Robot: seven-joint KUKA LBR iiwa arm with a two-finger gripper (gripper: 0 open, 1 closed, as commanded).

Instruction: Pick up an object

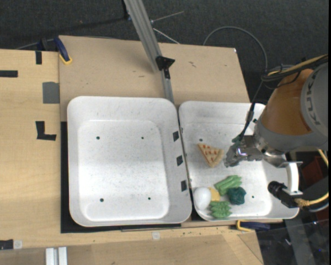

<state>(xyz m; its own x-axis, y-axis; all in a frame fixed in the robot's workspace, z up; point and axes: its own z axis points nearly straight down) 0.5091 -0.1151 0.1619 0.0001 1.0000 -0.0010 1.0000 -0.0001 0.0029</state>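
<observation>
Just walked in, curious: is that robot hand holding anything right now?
Hand: cannot be told if open or closed; it hangs beside the waffle-like wedge, nothing visibly held.

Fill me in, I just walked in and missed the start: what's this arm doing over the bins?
The arm is trying to pick up an object. Its gripper is low in the right bin, just right of a waffle-like wedge. Nothing can be seen held. In that bin's near corner lie a white egg-like piece, a green leafy piece, a dark teal piece and a light green piece. The left bin sits alongside.
</observation>
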